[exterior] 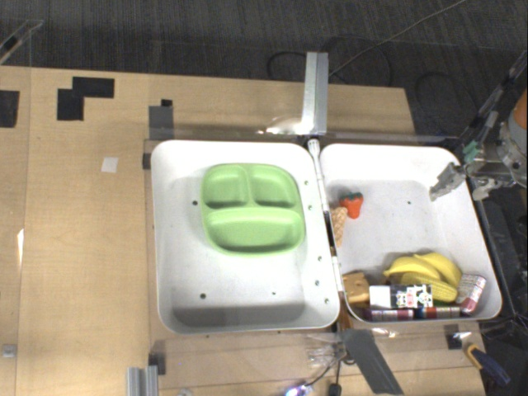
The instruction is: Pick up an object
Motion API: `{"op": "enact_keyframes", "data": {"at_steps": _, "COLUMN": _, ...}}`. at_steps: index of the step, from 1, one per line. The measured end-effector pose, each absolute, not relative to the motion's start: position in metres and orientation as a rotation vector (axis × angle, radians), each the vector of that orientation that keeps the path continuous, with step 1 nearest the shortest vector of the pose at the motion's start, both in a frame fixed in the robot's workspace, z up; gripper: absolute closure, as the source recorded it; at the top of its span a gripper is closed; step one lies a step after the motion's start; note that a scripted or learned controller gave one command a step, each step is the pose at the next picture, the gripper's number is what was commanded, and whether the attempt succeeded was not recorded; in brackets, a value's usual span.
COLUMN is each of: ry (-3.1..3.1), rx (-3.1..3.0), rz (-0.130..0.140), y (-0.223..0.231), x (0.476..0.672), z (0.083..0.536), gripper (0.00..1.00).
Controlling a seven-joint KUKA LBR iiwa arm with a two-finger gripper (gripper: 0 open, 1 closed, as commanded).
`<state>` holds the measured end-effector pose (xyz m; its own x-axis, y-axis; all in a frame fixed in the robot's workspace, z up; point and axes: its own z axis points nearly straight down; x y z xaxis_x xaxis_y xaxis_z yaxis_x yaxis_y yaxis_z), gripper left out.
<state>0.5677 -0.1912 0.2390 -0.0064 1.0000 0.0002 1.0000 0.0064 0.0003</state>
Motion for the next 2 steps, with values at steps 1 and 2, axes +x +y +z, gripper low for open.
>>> {"op": "enact_keyframes", "data": {"at_steps": 1, "ry": 2.276, "rx": 2.168, "rz": -0.001, "y": -0.140, "x": 0.573, "z": 0.103, "gripper": 0.00}}
{"op": "enact_keyframes", "data": {"at_steps": 2, "ry": 2.167, "rx": 2.260, "rz": 0.017, "y": -0.088, "x": 0.626, "z": 0.089, "gripper": 0.00}}
